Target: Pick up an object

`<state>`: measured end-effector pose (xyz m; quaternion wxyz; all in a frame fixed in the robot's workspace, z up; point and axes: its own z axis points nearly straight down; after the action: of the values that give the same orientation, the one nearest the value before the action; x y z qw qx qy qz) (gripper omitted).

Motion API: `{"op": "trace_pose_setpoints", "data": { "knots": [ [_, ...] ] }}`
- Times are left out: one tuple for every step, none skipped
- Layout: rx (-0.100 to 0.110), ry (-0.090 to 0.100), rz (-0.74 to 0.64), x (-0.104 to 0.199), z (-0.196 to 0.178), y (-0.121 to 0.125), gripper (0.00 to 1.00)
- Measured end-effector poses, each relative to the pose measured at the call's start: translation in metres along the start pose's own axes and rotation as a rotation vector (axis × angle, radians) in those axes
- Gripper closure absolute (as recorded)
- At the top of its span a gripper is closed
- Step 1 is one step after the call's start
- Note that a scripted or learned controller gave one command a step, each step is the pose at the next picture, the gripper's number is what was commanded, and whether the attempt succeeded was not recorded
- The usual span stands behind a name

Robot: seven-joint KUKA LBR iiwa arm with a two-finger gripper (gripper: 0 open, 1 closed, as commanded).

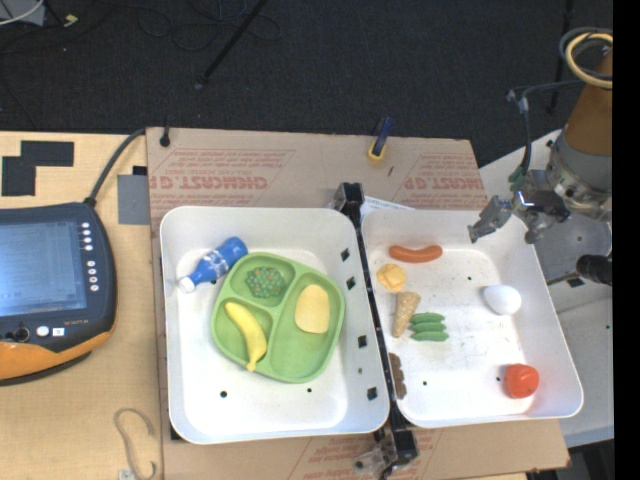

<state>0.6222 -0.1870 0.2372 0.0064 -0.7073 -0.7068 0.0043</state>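
Note:
My gripper point(510, 223) hangs over the far right corner of the right bin point(555, 358), open, with nothing between its fingers. Below it in that bin lie a white egg point(501, 298) and a red tomato point(520, 380). Toward the bin's left side are an orange sausage point(415, 253), a small yellow piece point(392, 277), a tan cone point(403, 313) and green pea pods point(428, 326). A brown item point(397, 373) rests against the bin's left wall.
The left bin point(190, 368) holds a green divided plate point(290, 363) with a banana point(247, 333), peas and a yellow slice, plus a blue bottle point(213, 263). A tablet point(45, 273) lies on the bench at far left. A black divider point(362, 298) separates the bins.

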Motion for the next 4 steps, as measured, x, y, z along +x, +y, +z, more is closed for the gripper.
{"op": "trace_pose_setpoints", "data": {
  "knots": [
    [-0.013, -0.003, -0.002, 0.000, -0.008, 0.002, 0.00],
    [-0.009, -0.002, -0.003, 0.002, 0.037, -0.003, 0.00],
    [-0.009, -0.001, -0.007, 0.008, 0.081, -0.001, 0.00],
    [-0.009, -0.002, -0.005, 0.003, 0.133, 0.007, 0.00]
  ]
}}
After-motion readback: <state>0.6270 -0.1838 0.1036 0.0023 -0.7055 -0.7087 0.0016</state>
